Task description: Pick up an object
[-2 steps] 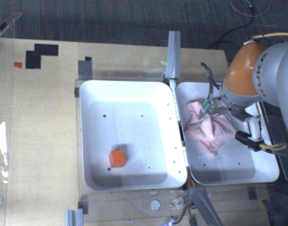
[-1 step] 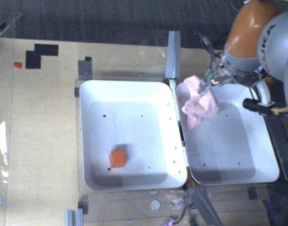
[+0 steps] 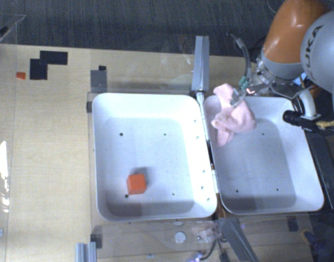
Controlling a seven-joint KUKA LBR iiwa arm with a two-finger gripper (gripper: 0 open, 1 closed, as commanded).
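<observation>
We see a soft, crumpled pink cloth (image 3: 232,116) hanging over the far left corner of the right bin (image 3: 276,201), pinched in the closed gripper (image 3: 242,91), a small orange block (image 3: 136,184) in the smooth white left bin (image 3: 150,105), "KUKA" lettering on the grey arm (image 3: 311,42)

A pale wooden bench (image 3: 46,162) carries two white bins, left (image 3: 150,105) and right (image 3: 298,192), side by side.

Two white bins sit side by side on a light wooden bench (image 3: 46,162). The left bin (image 3: 150,105) and the right bin (image 3: 298,201) touch along one edge. Black marks (image 3: 45,63) and a tiny orange mark (image 3: 21,76) sit near the bench's far left corner.
</observation>
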